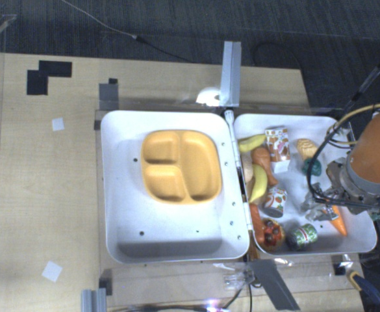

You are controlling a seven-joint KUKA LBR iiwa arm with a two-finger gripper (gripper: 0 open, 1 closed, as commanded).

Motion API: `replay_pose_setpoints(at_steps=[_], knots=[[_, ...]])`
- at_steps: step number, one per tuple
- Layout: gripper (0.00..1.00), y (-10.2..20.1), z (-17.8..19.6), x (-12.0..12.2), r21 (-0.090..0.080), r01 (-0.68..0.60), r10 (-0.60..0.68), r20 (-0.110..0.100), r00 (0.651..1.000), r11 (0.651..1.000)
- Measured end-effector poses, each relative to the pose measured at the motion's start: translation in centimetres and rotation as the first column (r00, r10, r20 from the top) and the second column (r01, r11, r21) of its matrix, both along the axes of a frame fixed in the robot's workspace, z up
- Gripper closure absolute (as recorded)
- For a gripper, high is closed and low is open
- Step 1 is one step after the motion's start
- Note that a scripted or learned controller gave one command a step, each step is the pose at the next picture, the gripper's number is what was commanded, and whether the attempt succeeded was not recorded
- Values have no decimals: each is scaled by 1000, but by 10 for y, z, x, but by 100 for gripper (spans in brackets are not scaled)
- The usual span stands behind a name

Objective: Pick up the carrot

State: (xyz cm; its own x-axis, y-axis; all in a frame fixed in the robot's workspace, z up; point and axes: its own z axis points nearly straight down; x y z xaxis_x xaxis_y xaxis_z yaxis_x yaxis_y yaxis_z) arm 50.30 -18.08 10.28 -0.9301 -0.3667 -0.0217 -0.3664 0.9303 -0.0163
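Orange shows just beneath the metal two-finger gripper (325, 203): the tapered orange carrot (338, 220) lies at the near right of the right-hand shallow white bin (366, 244), its upper end tucked under the gripper. Whether the gripper is spread or closed I cannot tell; cables and wrist hardware cover it.

The likely failure is a glancing grasp: the carrot is slim, slanted and close to the bin's near wall, so it could roll or squirt aside. The green-labelled round tin (303, 236) just to its left could be bumped.

The arm's orange band hides the bin's right side. Farther left, the yellow bananas (257, 174) and small patterned cartons (277, 143) crowd together, their outlines hard to separate. The yellow divided plate (179, 166) sits in the left white bin (121, 194).
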Motion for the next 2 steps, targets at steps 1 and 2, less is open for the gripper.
replay_pose_setpoints(at_steps=[1, 2], knots=[[100, -11, -12, 6, 2, -343, 343, -12, 939, 939], [100, -24, -12, 2, -7, -672, 672, -13, 741, 741]])
